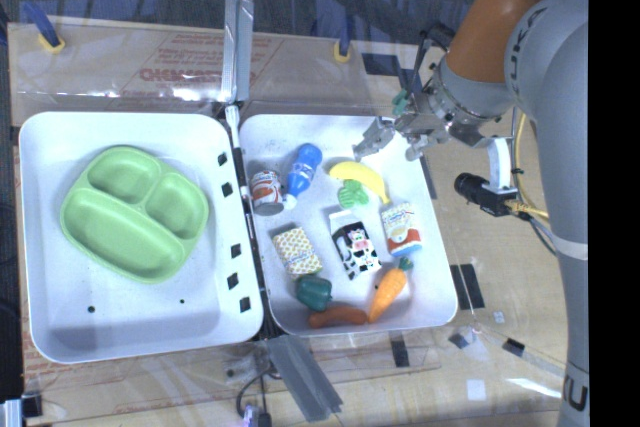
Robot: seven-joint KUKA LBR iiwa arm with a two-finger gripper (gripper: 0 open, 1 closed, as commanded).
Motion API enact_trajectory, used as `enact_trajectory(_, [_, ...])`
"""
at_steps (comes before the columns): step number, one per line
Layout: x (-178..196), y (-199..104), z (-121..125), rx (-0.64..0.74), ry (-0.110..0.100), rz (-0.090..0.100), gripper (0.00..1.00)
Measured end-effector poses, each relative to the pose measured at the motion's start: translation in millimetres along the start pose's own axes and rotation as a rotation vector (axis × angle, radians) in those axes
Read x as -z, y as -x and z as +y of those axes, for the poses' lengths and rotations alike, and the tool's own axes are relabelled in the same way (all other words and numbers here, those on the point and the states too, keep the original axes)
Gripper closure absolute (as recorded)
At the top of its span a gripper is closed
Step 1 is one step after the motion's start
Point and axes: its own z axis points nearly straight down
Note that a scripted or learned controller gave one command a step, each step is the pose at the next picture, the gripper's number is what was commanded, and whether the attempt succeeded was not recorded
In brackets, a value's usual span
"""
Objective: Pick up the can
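Can (266, 191): small, lying against left wall of right bin (440, 300), just left of blue bottle (303, 168). Reddish label with white band; pale end face turned up toward camera. Tilted or on its side, cannot tell which.

Handling, judged from looks only: toy-sized, probably light and rigid. Smooth round wall, so likely slippery and prone to rolling away under a one-sided push. Not fragile. Best hold across the cylindrical body at mid-height, fingers straddling the diameter. Bin wall touching on the left and bottle close on the right, so little room for a finger on either of those sides; approach with fingers set along the wall direction looks safer.

Gripper (392, 141): hovering over the bin's far right corner, well apart from can, beyond banana (360, 177). Two fingers spread apart, nothing between them.

Other contents, relative to can: checkered packet (297, 250) below; milk carton with cow picture (354, 246) below right; green pepper (314, 291) further below; carrot (389, 290) and small red-labelled carton (400, 226) well to the right. Green divided plate (135, 211) in left bin (40, 315), across the wall from can.

Writing: nothing legible on can label. Red mirrored print on plastic sheet (170, 65) beyond the bins, not readable.
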Motion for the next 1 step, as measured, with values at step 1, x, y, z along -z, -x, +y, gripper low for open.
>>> enact_trajectory(1, [-116.1,-44.5,41.0,0.162,0.005,-0.001,0.00])
